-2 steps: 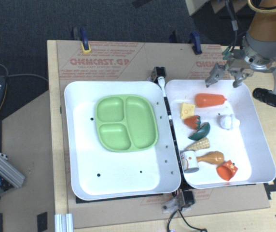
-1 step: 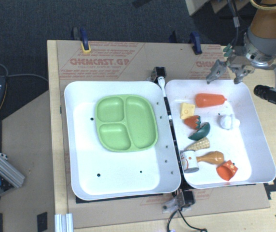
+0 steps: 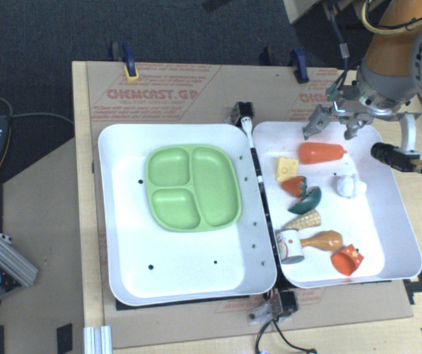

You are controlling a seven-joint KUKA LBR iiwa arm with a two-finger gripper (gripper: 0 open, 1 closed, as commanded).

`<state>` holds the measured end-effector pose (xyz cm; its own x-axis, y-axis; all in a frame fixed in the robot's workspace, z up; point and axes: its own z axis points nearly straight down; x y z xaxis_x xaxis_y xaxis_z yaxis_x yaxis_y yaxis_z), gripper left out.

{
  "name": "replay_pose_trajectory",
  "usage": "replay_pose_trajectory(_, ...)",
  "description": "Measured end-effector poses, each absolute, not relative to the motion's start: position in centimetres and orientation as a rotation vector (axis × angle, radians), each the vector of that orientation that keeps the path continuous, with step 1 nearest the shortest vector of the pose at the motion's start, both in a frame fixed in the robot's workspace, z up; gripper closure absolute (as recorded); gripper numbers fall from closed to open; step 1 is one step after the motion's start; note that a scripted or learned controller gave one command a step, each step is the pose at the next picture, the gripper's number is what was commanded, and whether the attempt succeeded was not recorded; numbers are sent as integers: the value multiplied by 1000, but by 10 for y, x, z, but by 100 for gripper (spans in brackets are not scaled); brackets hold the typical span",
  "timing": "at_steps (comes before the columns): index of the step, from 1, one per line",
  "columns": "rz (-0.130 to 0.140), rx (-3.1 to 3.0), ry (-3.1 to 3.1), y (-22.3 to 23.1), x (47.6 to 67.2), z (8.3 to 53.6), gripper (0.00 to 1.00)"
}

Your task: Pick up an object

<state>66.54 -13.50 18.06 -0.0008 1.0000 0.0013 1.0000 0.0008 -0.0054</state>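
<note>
Gripper (image 3: 335, 122): two grey fingers are seen spread apart above the far end of the right white bin (image 3: 403, 220); nothing is held between them.
Left bin: a pale green three-compartment plastic plate (image 3: 194, 187) is seen lying well left of the gripper.
Target candidate: a smooth orange carrot-shaped toy (image 3: 321, 152) lies just below the gripper, a yellow cheese wedge (image 3: 287, 168) beside it.
Other toys: a red-and-green piece, a cone, a brown drumstick and a white lump are scattered nearer.
Risk: the rounded carrot could be squeezed out sideways if it is closed on off-centre; the cheese wedge could be nudged.
</note>
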Motion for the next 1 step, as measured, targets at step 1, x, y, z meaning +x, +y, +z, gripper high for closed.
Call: replay_pose_trajectory(1,6,-2219,-2218,-144,665,123,0)
